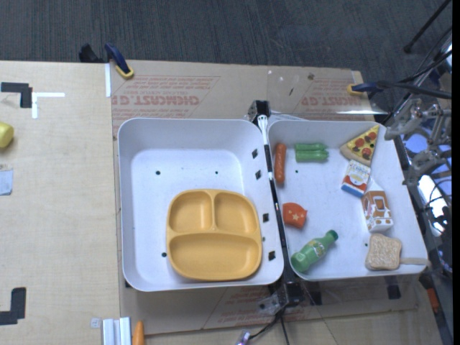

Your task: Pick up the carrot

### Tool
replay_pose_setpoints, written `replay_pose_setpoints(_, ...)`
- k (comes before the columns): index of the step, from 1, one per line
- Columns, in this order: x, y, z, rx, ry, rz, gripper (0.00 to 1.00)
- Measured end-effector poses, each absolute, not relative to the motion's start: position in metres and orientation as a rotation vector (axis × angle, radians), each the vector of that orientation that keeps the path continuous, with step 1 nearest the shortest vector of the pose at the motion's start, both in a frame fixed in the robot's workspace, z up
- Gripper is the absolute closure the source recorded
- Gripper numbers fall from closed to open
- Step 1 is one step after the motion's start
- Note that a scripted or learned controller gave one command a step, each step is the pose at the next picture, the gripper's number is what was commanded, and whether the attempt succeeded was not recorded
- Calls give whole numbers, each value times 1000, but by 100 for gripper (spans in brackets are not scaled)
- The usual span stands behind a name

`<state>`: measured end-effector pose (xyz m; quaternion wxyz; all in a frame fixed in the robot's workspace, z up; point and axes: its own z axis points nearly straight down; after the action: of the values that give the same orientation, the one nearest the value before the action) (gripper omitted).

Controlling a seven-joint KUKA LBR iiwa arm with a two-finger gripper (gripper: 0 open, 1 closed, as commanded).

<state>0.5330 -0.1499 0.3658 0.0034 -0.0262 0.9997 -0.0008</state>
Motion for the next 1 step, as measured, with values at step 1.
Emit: replay_pose_setpoints(1, 491, -46, 420, -326, 3116, -1, 0)
